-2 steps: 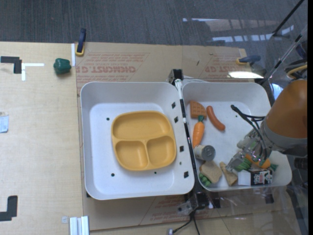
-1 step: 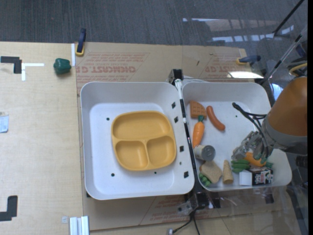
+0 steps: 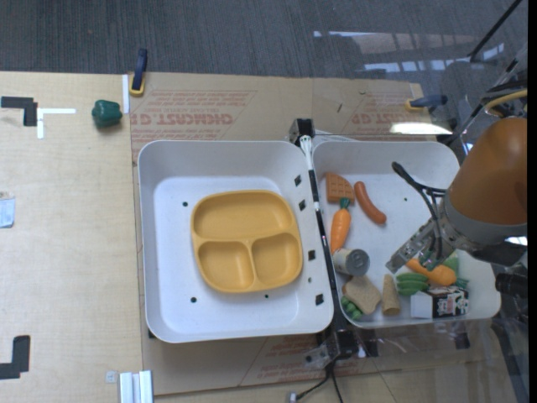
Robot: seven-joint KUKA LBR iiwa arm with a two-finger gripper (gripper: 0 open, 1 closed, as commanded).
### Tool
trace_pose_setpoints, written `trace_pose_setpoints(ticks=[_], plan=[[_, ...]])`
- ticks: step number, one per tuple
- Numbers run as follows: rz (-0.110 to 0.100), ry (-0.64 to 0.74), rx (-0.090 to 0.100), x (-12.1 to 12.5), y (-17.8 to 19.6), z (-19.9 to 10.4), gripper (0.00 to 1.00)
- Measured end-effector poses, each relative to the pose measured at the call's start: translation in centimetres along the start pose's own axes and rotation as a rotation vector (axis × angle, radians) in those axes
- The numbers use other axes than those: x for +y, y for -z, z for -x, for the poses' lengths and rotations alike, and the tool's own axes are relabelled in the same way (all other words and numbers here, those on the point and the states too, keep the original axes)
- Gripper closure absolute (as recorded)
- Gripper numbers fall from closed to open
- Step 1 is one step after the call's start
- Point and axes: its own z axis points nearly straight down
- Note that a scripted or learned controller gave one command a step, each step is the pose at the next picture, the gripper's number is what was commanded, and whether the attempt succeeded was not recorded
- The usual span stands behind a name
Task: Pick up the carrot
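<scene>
The carrot point(image 3: 339, 228) is orange with a green top. It lies in the right bin point(image 3: 382, 154) by its left wall, top pointing to the far side. The gripper point(image 3: 414, 253) hangs over the right part of the same bin, well right of the carrot. It sits just above an orange and green toy point(image 3: 435, 270). Nothing shows between gripper and carrot but bare bin floor and a small grey can point(image 3: 353, 262).
Around the carrot lie a brown waffle piece point(image 3: 339, 188), a red sausage point(image 3: 370, 203), a bread slice point(image 3: 363, 295) and a black-and-white carton point(image 3: 445, 303). The left bin point(image 3: 159, 225) holds a yellow divided plate point(image 3: 248, 240). A green item point(image 3: 106, 114) sits on the bench, far left.
</scene>
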Motion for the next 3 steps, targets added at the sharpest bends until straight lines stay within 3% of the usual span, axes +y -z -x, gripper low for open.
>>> trace_pose_setpoints(ticks=[1, 2, 3], plan=[[0.003, 0.003, -0.005, 0.2, 0.9, 0.2, 1.0], [-0.001, -0.033, 0.0, 4.7, 6.7, 0.9, 1.0], [-0.001, -0.032, 0.001, 4.7, 6.7, 0.9, 0.0]])
